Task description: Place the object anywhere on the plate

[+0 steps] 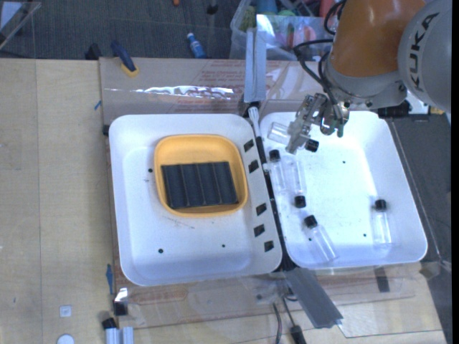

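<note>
My claw (310,124) hangs over the far left of the right bin (401,185), squeezed on a clear bottle (295,136) | yellow plate (201,149) sits in the left bin (136,192), holding a dark ridged block (199,185)

Pale wooden worktop (50,192) under even light, dark grey carpeted floor (107,13) along the top of the frame, clear box of colourful clutter (301,9) at upper centre-right, small tools scattered on the carpet.

Yellow plate (165,153) bearing dark ridged block (199,185) in left bin (136,249), gripper (301,138) holding clear vial (292,135) over right bin (401,192), more vials (319,239) below
</note>
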### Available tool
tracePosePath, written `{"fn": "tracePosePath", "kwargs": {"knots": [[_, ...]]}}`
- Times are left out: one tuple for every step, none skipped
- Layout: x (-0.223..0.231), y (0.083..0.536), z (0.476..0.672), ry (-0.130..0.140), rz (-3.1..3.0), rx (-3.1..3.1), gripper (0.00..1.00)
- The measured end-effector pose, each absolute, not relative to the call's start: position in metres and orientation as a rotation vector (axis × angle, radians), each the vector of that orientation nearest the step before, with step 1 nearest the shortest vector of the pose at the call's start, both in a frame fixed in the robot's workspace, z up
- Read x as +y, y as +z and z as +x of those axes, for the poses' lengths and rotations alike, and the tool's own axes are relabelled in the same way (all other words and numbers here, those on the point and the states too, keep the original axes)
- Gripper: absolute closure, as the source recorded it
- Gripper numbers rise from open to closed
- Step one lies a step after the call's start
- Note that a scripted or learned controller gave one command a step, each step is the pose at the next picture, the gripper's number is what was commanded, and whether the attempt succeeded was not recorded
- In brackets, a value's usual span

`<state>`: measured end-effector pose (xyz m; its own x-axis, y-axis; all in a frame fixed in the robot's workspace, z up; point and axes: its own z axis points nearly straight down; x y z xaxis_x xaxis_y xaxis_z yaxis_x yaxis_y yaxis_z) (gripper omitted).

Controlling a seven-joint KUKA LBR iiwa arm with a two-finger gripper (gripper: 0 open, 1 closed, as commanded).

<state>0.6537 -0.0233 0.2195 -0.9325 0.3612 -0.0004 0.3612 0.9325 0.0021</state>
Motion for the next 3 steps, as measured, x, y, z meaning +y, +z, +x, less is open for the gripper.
{"fn": "tracePosePath", "kwargs": {"knots": [[-0.009, 0.249, 0.658, 0.004, 0.234, 3.124, 1.0], [-0.014, 0.28, 0.655, 0.003, -0.211, 3.124, 1.0], [-0.033, 0.265, 0.668, 0.002, -0.723, 3.046, 1.0]]}}
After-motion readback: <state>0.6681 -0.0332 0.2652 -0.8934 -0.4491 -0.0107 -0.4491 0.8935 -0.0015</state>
